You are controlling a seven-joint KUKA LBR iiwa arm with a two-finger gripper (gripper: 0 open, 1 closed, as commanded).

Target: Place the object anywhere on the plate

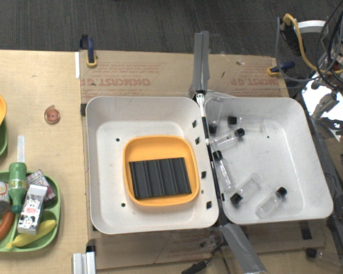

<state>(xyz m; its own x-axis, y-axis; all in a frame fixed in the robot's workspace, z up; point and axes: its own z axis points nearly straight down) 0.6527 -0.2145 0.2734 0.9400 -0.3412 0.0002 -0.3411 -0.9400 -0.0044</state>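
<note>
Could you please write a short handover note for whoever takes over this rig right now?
Plate: orange, in the left bin, with a dark ribbed block lying on it.
Vials: several clear ones with black caps, loose in the right bin.
Done: the block is on the plate, if that is the object.
Left: confirm which object is meant; if it is a vial, none is on the plate yet.

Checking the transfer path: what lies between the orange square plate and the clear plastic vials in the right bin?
In the camera view, bare left-bin floor, then the two bins' adjoining rims, separate the orange square plate from the clear plastic vials.
</note>
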